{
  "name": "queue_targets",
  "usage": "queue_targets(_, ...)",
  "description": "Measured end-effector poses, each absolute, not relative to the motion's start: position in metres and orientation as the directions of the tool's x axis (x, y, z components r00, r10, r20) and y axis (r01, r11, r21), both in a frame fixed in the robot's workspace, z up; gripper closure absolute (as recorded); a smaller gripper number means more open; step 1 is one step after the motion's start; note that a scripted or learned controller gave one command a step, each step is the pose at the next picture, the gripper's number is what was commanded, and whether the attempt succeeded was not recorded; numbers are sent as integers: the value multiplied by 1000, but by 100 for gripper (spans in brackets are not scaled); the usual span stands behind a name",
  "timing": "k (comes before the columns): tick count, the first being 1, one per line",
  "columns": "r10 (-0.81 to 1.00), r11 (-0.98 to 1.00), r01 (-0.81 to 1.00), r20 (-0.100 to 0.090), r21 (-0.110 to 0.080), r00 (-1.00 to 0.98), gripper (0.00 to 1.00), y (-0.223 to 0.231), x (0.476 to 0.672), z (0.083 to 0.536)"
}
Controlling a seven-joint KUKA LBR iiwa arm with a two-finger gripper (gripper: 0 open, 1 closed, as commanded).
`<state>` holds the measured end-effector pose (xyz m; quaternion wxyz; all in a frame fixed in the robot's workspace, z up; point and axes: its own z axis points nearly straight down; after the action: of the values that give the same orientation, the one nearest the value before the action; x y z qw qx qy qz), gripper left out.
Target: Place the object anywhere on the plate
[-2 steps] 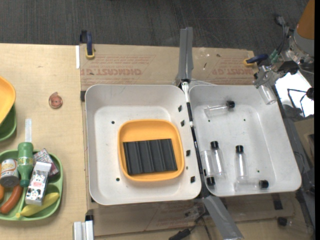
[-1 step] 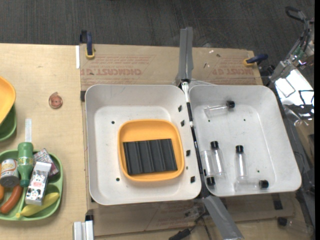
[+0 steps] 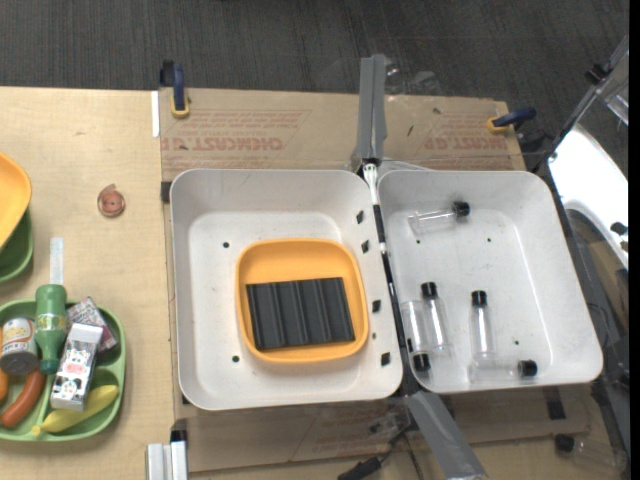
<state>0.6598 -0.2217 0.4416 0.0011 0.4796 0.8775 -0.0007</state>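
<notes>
Orange plate point(image 3: 300, 253) sits mid left bin point(image 3: 205, 298), ready to get a tube point(image 3: 427, 320) from the right bin point(image 3: 525, 268). Nobody can tell how the jaws stand.

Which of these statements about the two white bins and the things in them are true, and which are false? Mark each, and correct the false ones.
1. An orange plate sits in the left bin. True.
2. A dark ribbed block lies on the plate. True.
3. The clear vials lie in the left bin. False: the vials, such as one with a black cap, lie in the right bin.
4. All the vials stand upright. False: they lie on their sides on the bin floor.
5. A green tray of toy food rests on the wooden bench, left of the bins. True.
</notes>
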Motion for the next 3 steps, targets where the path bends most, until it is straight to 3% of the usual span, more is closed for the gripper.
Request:
queue_targets(1,614,790,614,-1,0,-790,100,-223,587,442)
queue_targets(2,283,959,283,-4,1,-959,100,-221,654,441)
queue_targets(3,30,1000,30,-3,0,-1000,100,-222,593,442)
